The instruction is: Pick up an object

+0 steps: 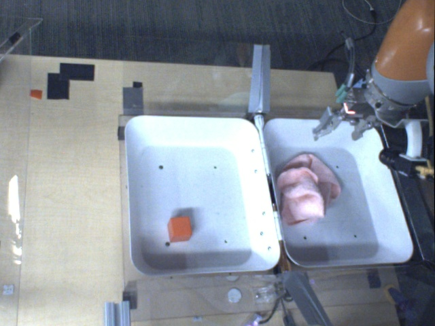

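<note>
Spread wide and holding nothing, the hand (342, 124) hangs over the far edge of the right bin (380, 243). On the table (68, 209), the left bin (204, 141) holds an orange block (180, 229) near its front. A pink crumpled cloth (306, 190) lies in the right bin, its long axis running near to far; its folds are hard to read.

A robotics lab: wooden bench (68, 202), two white bins (136, 182), grey-orange arm (408, 39).
</note>
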`<state>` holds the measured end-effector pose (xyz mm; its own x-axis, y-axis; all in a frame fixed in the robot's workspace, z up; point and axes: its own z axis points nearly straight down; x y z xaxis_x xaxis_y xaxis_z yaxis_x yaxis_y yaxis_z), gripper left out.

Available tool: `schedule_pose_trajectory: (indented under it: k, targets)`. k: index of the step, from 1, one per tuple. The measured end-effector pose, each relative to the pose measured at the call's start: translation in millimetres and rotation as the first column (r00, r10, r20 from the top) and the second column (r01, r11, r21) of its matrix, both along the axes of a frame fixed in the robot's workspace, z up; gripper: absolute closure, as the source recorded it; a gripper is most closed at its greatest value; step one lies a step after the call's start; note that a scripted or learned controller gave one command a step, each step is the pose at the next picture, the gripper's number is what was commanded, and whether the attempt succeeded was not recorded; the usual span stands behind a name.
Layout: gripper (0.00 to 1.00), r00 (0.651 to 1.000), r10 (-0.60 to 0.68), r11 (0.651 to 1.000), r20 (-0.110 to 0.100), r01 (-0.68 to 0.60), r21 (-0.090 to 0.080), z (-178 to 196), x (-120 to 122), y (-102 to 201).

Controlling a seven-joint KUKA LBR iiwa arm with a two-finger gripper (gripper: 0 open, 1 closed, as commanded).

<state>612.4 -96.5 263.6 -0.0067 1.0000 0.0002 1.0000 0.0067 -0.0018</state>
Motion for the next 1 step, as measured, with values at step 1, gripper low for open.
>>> schedule_pose_trajectory:
  k: [1]
  targets:
    - [0.0, 0.999, 0.048, 0.999, 0.0, -0.048, 0.001, -118.7, -3.9, -15.8]
